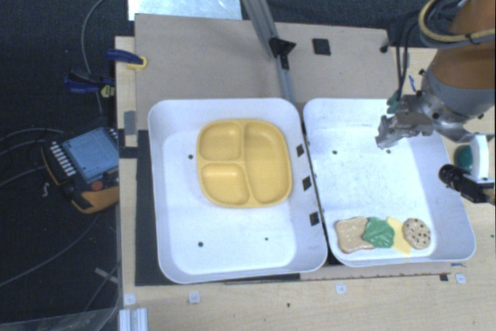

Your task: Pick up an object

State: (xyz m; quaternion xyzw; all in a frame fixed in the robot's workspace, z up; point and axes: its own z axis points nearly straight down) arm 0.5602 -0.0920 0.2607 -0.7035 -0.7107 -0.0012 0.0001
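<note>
Crowding the right bin's [364,190] front edge: toy foods [384,234].

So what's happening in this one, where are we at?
The grey arm's gripper hangs over the upper part of the right white bin, with nothing visibly in it. The toy food pieces lie along that bin's near edge: a tan bread slice, a green leafy piece, a yellow slice and a round chocolate-chip cookie. A yellow divided plate sits in the left white bin. Nothing is picked up.
</note>
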